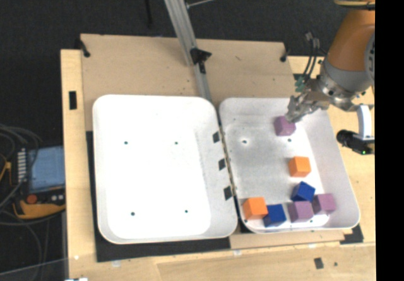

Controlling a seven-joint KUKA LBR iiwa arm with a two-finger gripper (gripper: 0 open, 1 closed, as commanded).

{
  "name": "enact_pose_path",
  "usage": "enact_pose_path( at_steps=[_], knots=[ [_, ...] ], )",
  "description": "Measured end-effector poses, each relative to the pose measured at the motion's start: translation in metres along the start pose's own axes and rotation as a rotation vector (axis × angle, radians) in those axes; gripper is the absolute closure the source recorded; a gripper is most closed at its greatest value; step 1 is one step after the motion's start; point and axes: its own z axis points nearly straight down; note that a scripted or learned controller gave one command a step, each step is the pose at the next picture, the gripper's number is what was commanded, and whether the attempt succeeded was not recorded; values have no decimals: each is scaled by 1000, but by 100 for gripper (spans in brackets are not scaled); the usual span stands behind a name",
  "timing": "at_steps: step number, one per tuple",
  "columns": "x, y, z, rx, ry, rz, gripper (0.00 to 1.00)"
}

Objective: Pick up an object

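Note:
My gripper (297,109) reaches in from the right over the far part of the right bin (252,122). A purple block (284,125) lies right at its lower tip, touching or nearly touching it; I cannot tell whether the block is gripped. Further toward the front of the same bin are an orange block (299,166), a blue block (303,191), two purple blocks (326,203) (300,211), another blue block (275,215) and a second orange block (255,207).
The left bin (158,166) sits beside the right one, with a row of black clips (222,163) along their shared edge. A slanted metal pole (183,21) rises behind the bins. Cables and a box (38,175) lie off the bench at left.

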Motion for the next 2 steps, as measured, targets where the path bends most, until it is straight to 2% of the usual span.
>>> enact_pose_path(
  at_steps=[2],
  knots=[
    [109, -16, 4, 3, 4, -3, 100]
  ],
)
